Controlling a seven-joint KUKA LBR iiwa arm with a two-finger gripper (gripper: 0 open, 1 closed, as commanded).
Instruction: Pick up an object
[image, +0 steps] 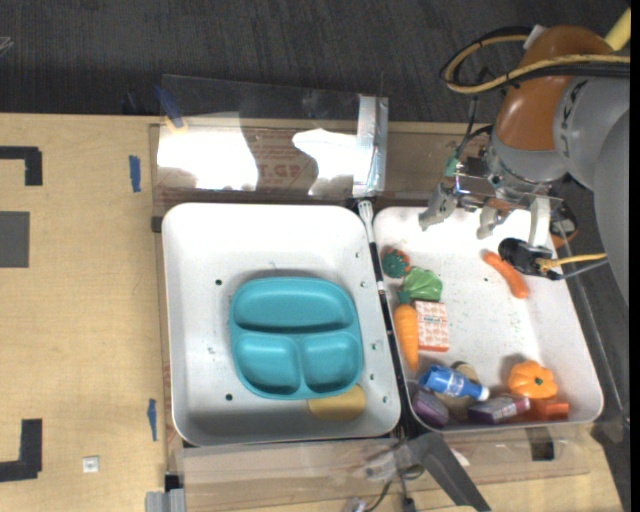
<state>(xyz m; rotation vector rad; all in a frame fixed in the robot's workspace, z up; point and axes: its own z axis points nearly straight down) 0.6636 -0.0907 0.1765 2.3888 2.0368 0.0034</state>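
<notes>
- The objects to pick from lie in the right bin (575, 330), most of them along its left wall and near edge.
- By the left wall sit a dark green round toy (396, 264), a green leafy piece (422, 284), an upright carrot (406, 335) and a small white and red box (433, 326) just beside the carrot.
- Along the near edge are a blue and white bottle (451, 382), a dark purple piece (432, 408), a small tube (505, 409) lying flat, and an orange pumpkin (531, 379) in the near right corner.
- A thin orange pepper (507, 274) lies alone toward the far right of that bin, well apart from the cluster.
- The gripper (466, 213) hangs above the far edge of the right bin, its two fingers (436, 212) spread apart with nothing between them.
- It is near the orange pepper but not touching it, and well apart from the pumpkin and bottle.
- The arm (560, 105) comes in from the right, its orange band above the wrist, with yellow and black cables looped around it.
- The left bin (190, 300) holds a teal divided tray (296, 335) in its middle and a tan sponge-like block (337, 403) at its near edge, just touching the tray's corner.
- A clear plastic sheet (270, 150) stands behind the left bin.
</notes>
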